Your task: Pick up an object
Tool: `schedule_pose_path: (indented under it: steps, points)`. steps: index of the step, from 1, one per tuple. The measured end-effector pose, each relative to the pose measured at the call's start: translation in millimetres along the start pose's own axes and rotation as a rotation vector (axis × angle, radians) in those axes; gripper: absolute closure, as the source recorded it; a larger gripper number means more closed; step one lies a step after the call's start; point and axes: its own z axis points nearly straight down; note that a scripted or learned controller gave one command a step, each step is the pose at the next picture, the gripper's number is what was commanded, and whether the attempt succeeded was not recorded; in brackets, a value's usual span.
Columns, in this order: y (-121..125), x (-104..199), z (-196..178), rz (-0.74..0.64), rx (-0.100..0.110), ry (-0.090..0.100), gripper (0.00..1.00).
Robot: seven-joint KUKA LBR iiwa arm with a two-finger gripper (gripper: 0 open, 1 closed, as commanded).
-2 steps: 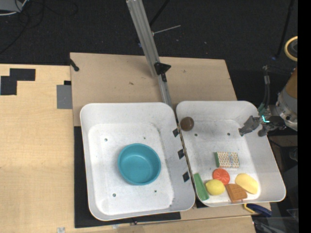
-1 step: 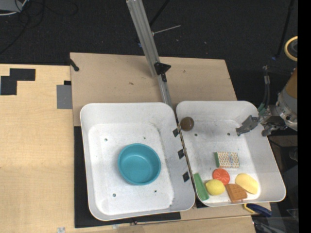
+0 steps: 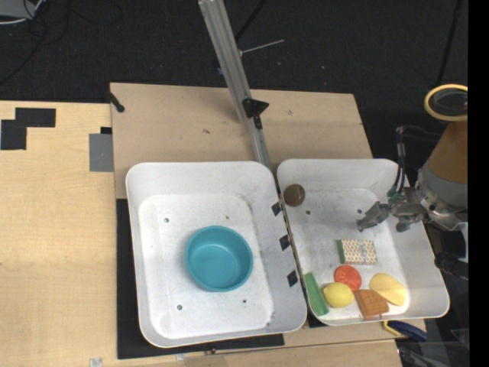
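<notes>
pincer (image 3: 372, 218) hung low over the right bin (image 3: 336, 176), above the patterned pad (image 3: 357, 251); its fingers were too dark and small to tell apart, so whether they were spread or closed could not be told, and nothing showed between them. no writing could be read anywhere. the arm (image 3: 451, 159) was cut off at the frame's edge. below the pad lay a red ball (image 3: 348, 274), yellow ball (image 3: 338, 294), green stick (image 3: 315, 293), brown block (image 3: 371, 303) and yellow piece (image 3: 388, 287); a brown ball (image 3: 294, 196) sat well up-left. the left bin (image 3: 153, 182) held a teal bowl (image 3: 219, 258).
</notes>
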Motion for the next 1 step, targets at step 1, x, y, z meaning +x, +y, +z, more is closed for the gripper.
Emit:
schedule_pose_path:
  steps: [1]
  points:
    - [-6.4, -0.6, 44.2, 0.0, -0.001, 0.0, 0.0]
